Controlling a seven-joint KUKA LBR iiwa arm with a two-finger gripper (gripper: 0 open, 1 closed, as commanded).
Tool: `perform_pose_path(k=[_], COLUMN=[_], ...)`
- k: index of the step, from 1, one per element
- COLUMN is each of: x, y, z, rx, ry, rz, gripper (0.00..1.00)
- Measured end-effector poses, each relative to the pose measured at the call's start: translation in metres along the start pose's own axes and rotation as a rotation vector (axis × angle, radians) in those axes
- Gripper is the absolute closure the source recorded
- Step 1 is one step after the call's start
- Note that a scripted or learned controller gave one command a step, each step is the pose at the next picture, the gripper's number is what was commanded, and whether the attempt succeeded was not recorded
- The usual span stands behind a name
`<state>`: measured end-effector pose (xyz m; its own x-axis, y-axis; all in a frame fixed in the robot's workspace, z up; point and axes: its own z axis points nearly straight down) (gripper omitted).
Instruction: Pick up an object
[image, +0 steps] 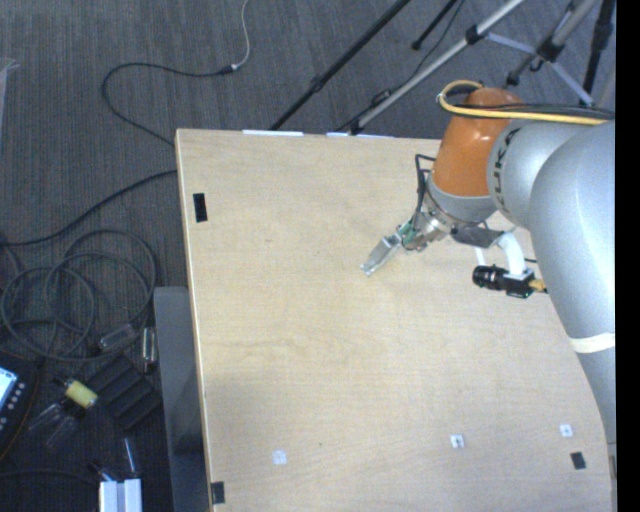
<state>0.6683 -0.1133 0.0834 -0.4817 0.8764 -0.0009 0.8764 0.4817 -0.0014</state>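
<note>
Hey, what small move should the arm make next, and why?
Probably raise the tool a little and draw it back toward the right. Its tip sits low over plain wood on the tan board, and I can see no object by it, so a grasp here would likely catch nothing.

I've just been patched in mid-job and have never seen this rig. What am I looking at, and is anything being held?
This is one camera, fixed above the bench and looking down at a slant on a tan board. The grey arm, with an orange band, reaches in from the right. Its hand is over the board's upper middle. On the board I see a black tab near the left edge and a small white tag near the front. Cables lie on the carpet at left. The hand is too small here to tell whether it holds anything.
</note>
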Motion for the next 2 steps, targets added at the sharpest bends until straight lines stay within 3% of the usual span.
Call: perform_pose_path(k=[2], x=[-0.012], y=[-0.007], z=[0.000], rx=[0.000], ry=[-0.002], rz=[-0.037], gripper=[0.00])
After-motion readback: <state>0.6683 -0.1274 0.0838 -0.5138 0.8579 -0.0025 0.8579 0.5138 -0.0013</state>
